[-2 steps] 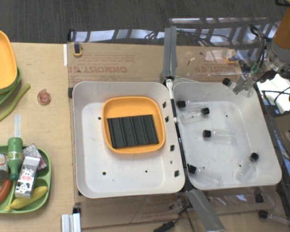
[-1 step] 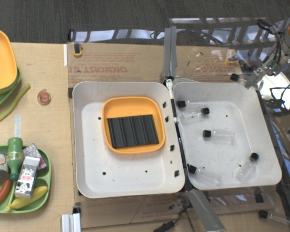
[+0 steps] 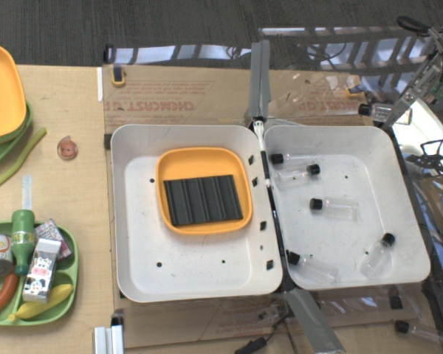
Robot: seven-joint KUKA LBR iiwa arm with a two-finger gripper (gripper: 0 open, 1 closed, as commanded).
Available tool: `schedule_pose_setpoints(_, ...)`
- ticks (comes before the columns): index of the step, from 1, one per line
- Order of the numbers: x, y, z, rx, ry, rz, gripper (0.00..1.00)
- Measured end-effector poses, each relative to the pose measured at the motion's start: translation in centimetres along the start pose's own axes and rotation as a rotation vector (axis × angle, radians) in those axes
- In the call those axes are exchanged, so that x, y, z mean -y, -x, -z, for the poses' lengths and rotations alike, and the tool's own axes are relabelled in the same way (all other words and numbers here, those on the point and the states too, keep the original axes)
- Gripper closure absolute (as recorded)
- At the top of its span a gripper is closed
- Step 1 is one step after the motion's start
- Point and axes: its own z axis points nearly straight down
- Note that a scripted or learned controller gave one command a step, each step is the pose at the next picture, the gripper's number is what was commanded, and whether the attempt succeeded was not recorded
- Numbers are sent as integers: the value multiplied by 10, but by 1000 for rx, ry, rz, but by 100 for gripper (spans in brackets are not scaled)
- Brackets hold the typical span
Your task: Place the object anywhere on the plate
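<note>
An orange square plate (image 3: 204, 159) lies in the left white bin (image 3: 133, 264), toward its back. A dark grey ribbed slab (image 3: 204, 200) rests flat on the plate and covers most of its middle. Several clear vials with black caps lie scattered in the right white bin (image 3: 399, 198): one pair near the back left (image 3: 294, 158), one in the middle (image 3: 334, 208), one at the front right (image 3: 376, 255) and one at the front left (image 3: 307, 266).
On the bench at the left stand a green dish of toy food (image 3: 29, 286), an orange plate stacked on green ones (image 3: 0, 102) and a small pink disc (image 3: 67, 148). A metal frame (image 3: 399, 50) runs behind the right bin.
</note>
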Motion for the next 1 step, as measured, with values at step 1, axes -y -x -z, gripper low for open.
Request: schedule_pose_setpoints(1,2,-5,71,-1,-1,98,100)
